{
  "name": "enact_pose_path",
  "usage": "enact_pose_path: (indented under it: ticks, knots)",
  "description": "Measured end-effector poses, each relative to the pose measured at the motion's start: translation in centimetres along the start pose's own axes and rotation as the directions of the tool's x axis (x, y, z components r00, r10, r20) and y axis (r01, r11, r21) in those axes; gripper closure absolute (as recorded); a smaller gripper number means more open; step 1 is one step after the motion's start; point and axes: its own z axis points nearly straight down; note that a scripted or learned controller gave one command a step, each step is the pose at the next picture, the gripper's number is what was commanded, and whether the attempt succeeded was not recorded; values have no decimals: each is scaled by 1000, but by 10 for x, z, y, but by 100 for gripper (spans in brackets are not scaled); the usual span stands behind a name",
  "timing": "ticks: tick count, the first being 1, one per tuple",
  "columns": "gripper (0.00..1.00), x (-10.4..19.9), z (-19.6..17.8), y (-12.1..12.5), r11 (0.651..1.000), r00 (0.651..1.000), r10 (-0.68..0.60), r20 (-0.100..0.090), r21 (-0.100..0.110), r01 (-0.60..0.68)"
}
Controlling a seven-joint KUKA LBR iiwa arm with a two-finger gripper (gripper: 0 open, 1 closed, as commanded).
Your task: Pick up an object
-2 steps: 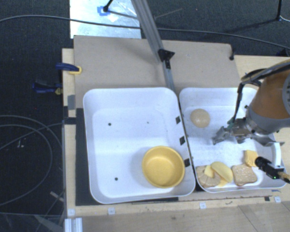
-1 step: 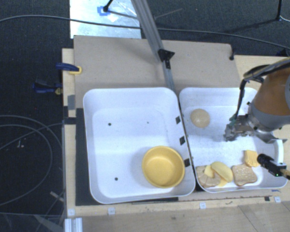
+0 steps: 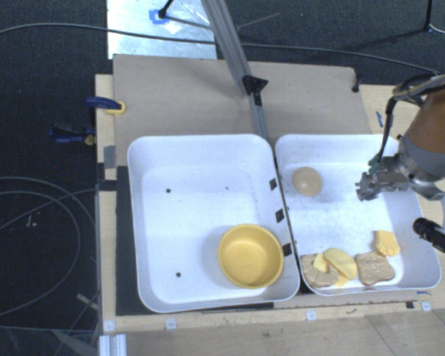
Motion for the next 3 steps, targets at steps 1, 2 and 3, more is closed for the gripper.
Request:
enact_pose_path:
  ticks: [1, 2, 3]
  knots:
    - [100, -3, -51, -7, 1000, 1000, 0, 0, 1, 0]
    - [100, -3, -66, -6, 1000, 1000, -1, -2, 4, 1]
    - [100, 41, -61, -2, 1000, 1000, -5, -3, 6, 5]
